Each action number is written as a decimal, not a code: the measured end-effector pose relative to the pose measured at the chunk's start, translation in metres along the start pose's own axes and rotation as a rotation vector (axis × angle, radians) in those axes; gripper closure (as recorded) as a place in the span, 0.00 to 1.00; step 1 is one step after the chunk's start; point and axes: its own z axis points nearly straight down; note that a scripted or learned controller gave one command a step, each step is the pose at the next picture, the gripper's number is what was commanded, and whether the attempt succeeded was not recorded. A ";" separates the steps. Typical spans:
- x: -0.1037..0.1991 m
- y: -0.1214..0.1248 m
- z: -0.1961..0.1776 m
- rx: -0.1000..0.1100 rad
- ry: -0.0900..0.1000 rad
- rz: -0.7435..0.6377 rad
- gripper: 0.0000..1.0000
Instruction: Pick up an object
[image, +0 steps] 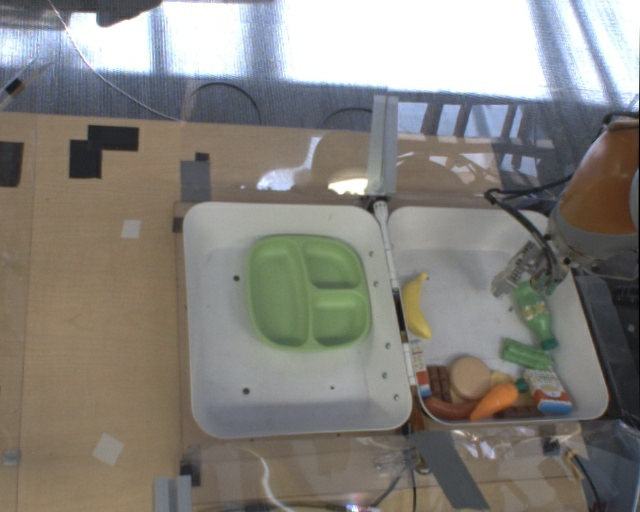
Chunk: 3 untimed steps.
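Observation:
My gripper (527, 280) hangs over the right part of the right bin (455, 235), below the arm's orange band. A green bottle (536, 318) stands tilted right under it, its upper end caught between the fingers. In the same bin a yellow banana (415, 306) lies near the left wall. Along the front wall sit a round tan piece (469, 377), an orange carrot (493, 401), a brown bar (438, 382), a green packet (527, 353) and a small carton (547, 391).
The left bin (215, 385) holds a green divided plate (307, 291) at its middle. A narrow ridge (392, 290) separates the two bins. Cables (515, 205) trail from the arm over the right bin's far right corner.

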 end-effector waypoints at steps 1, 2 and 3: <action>0.006 0.005 -0.120 -0.001 0.000 0.116 1.00; 0.008 0.004 -0.115 0.004 0.010 0.116 0.00; -0.011 -0.008 0.019 0.002 0.004 0.143 0.00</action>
